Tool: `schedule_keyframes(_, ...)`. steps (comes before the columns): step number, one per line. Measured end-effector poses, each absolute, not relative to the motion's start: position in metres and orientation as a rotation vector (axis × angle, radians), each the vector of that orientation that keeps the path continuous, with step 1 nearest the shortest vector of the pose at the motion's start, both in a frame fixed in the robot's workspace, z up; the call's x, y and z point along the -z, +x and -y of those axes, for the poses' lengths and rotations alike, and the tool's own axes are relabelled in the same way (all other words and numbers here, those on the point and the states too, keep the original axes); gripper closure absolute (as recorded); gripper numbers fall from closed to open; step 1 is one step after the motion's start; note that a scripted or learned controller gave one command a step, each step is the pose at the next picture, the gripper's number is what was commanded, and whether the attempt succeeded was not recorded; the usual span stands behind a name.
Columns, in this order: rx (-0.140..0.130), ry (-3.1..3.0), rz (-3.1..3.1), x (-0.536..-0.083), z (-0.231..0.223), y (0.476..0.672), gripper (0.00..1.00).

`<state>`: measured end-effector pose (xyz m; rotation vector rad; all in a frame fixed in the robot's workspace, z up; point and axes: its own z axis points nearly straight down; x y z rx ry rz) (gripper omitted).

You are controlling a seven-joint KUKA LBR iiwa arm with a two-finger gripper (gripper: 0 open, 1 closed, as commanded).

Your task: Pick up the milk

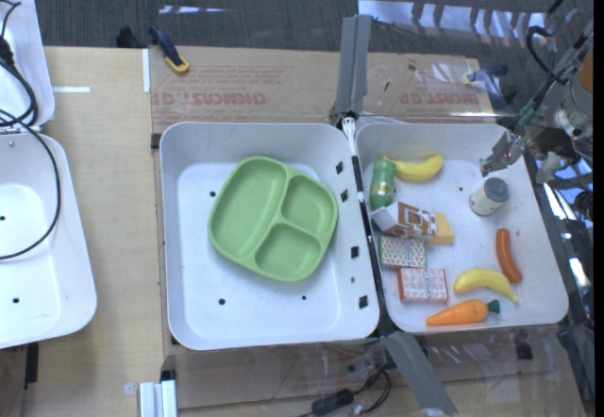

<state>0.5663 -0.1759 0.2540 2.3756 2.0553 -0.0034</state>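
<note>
Carrot [458, 313] sits closest to the lens, at the front of the right bin [557, 245], next to a banana [486, 282] and a small box [422, 285]. Milk carton [413, 221] is lying on its side mid-bin, touching the green bottle [382, 181], untouched so far. Gripper [498, 158] hovers over the back right corner near a little can [488, 196], holding nothing; can't tell how wide it's set. Left bin [179, 245] just has the green plate [274, 217]. Pretty much the whole pick is left to do
</note>
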Motion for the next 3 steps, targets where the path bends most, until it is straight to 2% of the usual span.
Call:
schedule_keyframes(1,0.005,2.447,-1.973,-0.125,0.13,0.569,0.0)
schedule_keyframes(2,0.003,2.542,-1.847,-0.091,0.093,0.538,0.0)
schedule_keyframes(3,0.006,2.546,-1.842,-0.1,0.094,0.538,1.0)
